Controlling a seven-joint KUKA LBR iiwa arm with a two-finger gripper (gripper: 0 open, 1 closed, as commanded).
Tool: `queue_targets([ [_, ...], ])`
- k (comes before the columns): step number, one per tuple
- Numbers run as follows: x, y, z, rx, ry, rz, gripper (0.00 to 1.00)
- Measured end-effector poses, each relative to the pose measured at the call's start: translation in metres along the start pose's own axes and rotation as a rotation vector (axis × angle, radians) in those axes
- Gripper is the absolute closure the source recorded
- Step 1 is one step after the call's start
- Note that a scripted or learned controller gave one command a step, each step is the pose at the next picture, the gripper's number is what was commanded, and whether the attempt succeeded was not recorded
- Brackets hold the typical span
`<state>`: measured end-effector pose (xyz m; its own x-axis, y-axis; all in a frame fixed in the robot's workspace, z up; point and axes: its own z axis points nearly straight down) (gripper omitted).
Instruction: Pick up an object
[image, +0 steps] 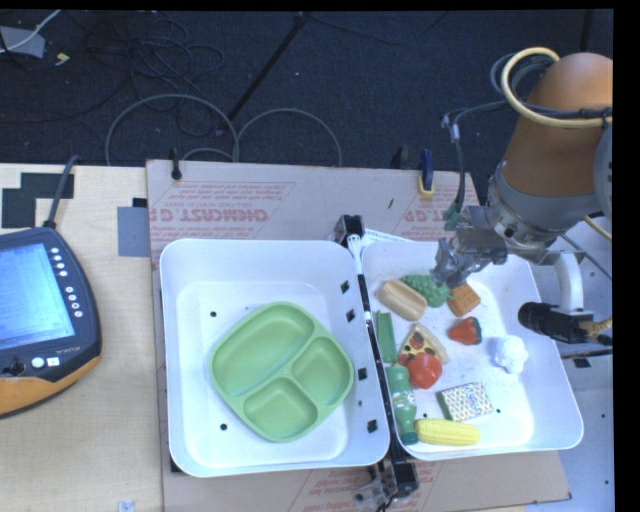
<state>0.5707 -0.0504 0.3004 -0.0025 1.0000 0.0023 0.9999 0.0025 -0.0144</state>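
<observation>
The right bin (540, 420) holds a heap of toy food. A hot dog bun (402, 298) lies at its upper left with a green leafy piece (428, 289) beside it and an orange-brown block (464, 299) to the right. Below these lie a red strawberry (465, 330), a pizza slice (424, 342), a red tomato (424, 370), a patterned square (466, 401), a yellow corn cob (447, 432) and a white lump (510, 351). My gripper (452, 268) hangs just above the green piece and the orange-brown block, pointing down.
The left bin (190, 290) carries a green divided plate (282, 371). Green stick-like pieces (386, 337) and a green bottle (401, 400) lie along the right bin's left wall. A tablet (40, 310) sits on the bench at far left.
</observation>
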Motion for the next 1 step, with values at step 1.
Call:
queue_targets([
  [1, 0.1002, -0.0495, -0.0977, -0.018, 0.001, -0.008, 1.0],
])
